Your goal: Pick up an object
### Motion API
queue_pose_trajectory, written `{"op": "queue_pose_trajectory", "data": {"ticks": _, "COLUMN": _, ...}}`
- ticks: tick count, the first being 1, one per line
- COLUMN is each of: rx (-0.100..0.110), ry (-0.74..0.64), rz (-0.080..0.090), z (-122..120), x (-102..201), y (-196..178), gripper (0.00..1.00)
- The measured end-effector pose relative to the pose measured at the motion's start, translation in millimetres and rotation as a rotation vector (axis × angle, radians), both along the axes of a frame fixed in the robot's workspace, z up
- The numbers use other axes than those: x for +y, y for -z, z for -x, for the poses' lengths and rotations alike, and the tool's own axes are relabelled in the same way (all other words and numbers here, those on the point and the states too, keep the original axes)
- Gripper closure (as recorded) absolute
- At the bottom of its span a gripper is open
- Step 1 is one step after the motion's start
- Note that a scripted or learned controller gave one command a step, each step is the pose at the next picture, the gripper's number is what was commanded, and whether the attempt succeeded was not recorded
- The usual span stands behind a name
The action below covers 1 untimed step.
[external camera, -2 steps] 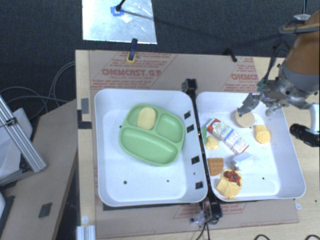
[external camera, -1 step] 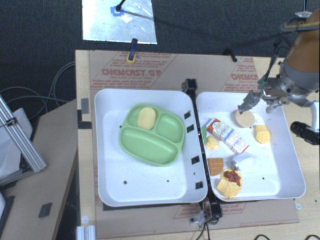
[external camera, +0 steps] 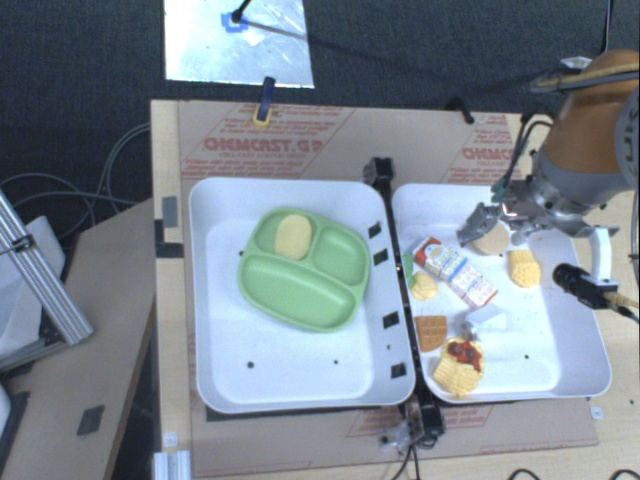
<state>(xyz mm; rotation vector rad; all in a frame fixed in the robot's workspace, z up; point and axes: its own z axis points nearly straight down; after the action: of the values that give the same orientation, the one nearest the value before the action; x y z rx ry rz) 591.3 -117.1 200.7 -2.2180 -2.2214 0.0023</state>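
Two shallow white bins sit side by side on the bench. The left bin holds one green divided plate, and one pale yellow rounded piece lies in the plate's upper left compartment.

The right bin holds the loose objects. There is one small carton, white with red and green print, lying tilted near the bin's middle. One pale yellow piece touches the carton's lower left end. One yellow corn-like piece lies to the carton's right, just below the gripper. One tan waffle-like square sits near the divider between the bins. One small pale grey piece lies right of it — its shape is hard to make out. At the bin's front, one yellow piece carries a red item on top; what either is cannot be told.

The gripper hangs over the upper part of the right bin, above the carton and the corn-like piece. Its two fingers stand apart with nothing between them. The arm's grey and orange body is cut off at the right edge, and it hides part of the bin's far right corner.
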Motion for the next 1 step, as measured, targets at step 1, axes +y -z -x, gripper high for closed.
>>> {"op": "queue_pose_trajectory", "data": {"ticks": 1, "rx": -0.001, "ry": 0.000, "rz": 0.000, "z": -5.8, "x": 2.9, "y": 43.8, "gripper": 0.00}}
